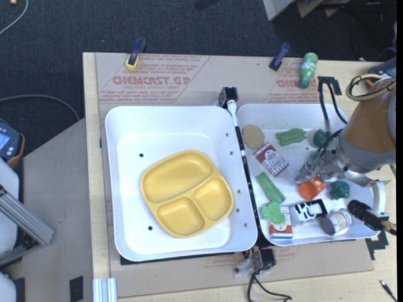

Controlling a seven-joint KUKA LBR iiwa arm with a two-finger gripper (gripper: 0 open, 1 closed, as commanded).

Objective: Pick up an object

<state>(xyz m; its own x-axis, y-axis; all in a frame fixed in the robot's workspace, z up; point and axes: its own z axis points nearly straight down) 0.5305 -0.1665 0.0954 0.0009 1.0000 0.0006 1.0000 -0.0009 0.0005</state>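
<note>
arm (370, 126) reaches in from the right, wrist down over the right bin (252, 119). gripper (317, 170) sits low in the bin's middle-right. an orange object (312, 187) lies just below the fingertips, touching or nearly so — not clearly between the fingers. cannot tell if the jaws are open or closed; the tips are blurred into clutter.

around it in the right bin: green block (291, 136) up and left of the gripper, dark teal piece (322, 137) beside it, another teal piece (340, 189) right of the orange object. tan round disc (253, 136) near the bin's upper left, red-and-white packet (272, 160) below it, long green stick (269, 187) lower, a green thing on a red-white-blue carton (278, 221) at the bottom left. black-and-white box (308, 210) just under the orange object, small jar (339, 220) to its right.

left bin (119, 168) holds a yellow three-compartment tray (186, 192), flat, centred. green bottle (308, 70) lies on the bench outside the bins, upper right.
</note>
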